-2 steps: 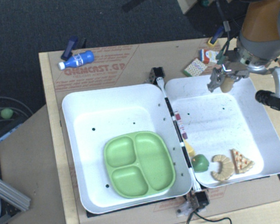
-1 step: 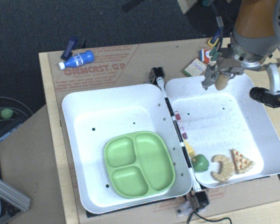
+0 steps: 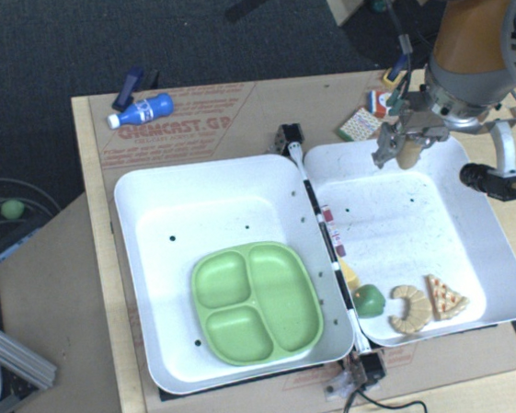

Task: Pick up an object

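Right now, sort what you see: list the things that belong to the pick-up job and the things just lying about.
Job:
- gripper, over the right bin's far edge
- right bin
- green ball, croissant and pizza slice along its near edge

Lying about:
- green divided plate in the left bin
- blue bottle on the bench
- small checkered item behind the right bin

Glossy green plastic tray [image 3: 255,301]; smooth white plastic bins [image 3: 144,260].

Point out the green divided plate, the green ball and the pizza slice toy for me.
green divided plate [image 3: 255,301], camera view, on the ridge where its three compartments meet.
green ball [image 3: 369,300], camera view, on the middle of its rounded top.
pizza slice toy [image 3: 445,296], camera view, on the middle of its topped face.
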Tool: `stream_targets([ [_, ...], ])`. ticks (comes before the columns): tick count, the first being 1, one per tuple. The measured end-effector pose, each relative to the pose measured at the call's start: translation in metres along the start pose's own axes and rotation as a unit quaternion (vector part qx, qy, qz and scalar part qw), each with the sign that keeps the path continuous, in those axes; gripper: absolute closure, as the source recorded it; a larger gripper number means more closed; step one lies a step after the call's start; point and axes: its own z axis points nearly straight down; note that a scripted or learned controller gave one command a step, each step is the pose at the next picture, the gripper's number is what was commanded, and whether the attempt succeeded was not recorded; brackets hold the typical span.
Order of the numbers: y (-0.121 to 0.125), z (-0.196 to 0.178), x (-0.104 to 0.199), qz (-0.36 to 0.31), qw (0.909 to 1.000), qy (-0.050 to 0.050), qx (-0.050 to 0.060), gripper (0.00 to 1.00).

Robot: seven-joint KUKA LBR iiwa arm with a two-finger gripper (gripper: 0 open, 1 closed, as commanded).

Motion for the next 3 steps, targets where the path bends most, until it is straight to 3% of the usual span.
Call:
stream_targets([
  [1,-0.032,-0.006,0.002,0.000,1.0000,0.000,0.000,1.00],
  [2,-0.023,0.005,0.033,-0.001,1.0000,0.001,0.001,1.00],
  [3,0.013,-0.023,0.116,-0.001,1.0000,0.000,-0.002,1.00],
])
